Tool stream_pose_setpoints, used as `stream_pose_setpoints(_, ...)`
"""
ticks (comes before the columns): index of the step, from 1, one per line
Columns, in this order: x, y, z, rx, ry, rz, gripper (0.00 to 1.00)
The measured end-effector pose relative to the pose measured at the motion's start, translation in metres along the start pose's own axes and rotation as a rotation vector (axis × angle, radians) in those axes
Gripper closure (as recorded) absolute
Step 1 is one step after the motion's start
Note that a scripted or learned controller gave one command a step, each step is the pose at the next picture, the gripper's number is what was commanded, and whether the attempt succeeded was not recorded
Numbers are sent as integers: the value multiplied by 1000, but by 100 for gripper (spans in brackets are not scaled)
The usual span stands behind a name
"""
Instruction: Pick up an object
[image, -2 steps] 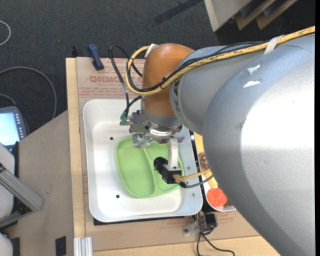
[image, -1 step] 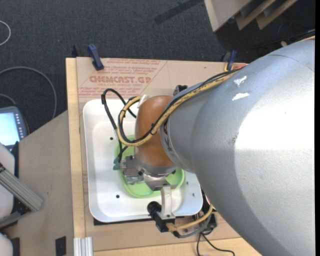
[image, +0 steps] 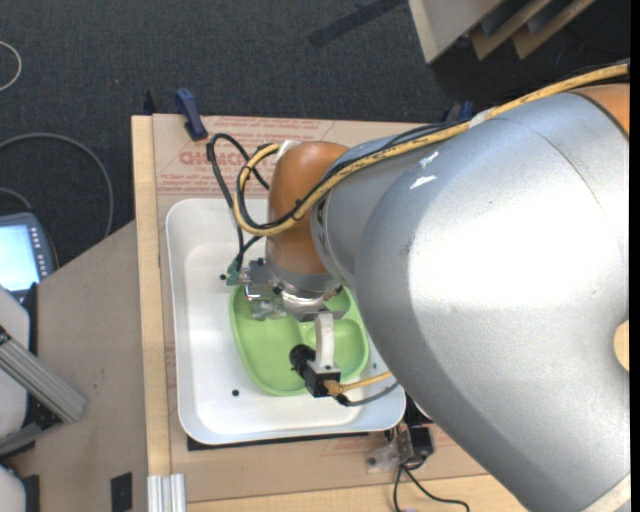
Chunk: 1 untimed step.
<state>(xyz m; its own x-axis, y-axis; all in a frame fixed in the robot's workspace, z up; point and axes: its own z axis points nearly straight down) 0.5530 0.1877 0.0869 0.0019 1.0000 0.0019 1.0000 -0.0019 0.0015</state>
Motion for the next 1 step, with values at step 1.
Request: stream_pose_setpoints(1, 15, -45, -110, -3, 1, -5, 100)
